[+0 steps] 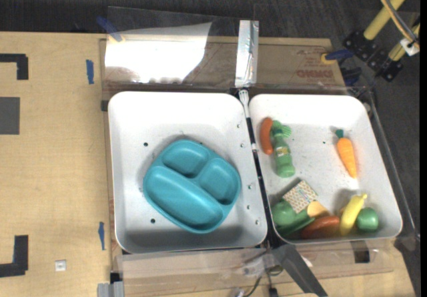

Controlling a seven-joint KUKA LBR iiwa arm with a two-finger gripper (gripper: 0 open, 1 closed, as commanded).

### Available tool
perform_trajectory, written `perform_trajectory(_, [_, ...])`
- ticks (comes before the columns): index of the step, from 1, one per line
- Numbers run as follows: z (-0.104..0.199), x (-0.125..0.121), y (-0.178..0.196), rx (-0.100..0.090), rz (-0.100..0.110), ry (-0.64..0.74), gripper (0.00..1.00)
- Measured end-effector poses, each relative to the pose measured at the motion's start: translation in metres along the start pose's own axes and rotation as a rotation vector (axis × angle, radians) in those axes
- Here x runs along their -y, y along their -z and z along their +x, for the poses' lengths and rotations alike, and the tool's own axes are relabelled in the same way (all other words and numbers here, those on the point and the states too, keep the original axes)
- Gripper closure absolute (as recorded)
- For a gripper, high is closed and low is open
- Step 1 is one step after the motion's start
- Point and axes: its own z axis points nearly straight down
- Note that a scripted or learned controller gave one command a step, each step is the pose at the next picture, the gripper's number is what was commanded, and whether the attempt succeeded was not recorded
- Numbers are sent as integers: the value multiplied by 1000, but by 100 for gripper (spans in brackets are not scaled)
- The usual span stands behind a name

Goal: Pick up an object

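- You have two white bins side by side on the surface (47,155); take the right bin (313,105) as your landmark.
- Touching its left wall sits the left bin (127,115), which holds a teal divided plate (192,184) lying tilted across its floor.
- Inside the right bin, against its left wall, a green bottle (283,150) lies lengthwise, with an orange-red piece (266,135) just beside it on the wall side.
- Toward the right wall of that bin, a toy carrot (345,154) lies well apart from the bottle, its green top pointing to the far wall.
- Along the bin's near wall you see a cluster packed together: a green vegetable (285,215) at the left, a small patterned packet (301,196) resting just above it, a red piece (323,225) beside them, a yellow banana (352,212) leaning over that, and a green round item (367,220) in the near right corner.
- Beyond the far wall of the bin lies a cardboard sheet (300,62) with clear plastic over part of it.
- You get no look at the hand here, so you cannot tell whether it is spread or pressed together.
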Motion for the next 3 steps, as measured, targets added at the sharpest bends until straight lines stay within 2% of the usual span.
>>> perform_trajectory(2, [2,8,22,-8,8,8,100])
perform_trajectory(3, [0,0,-1,5,-1,1,100])
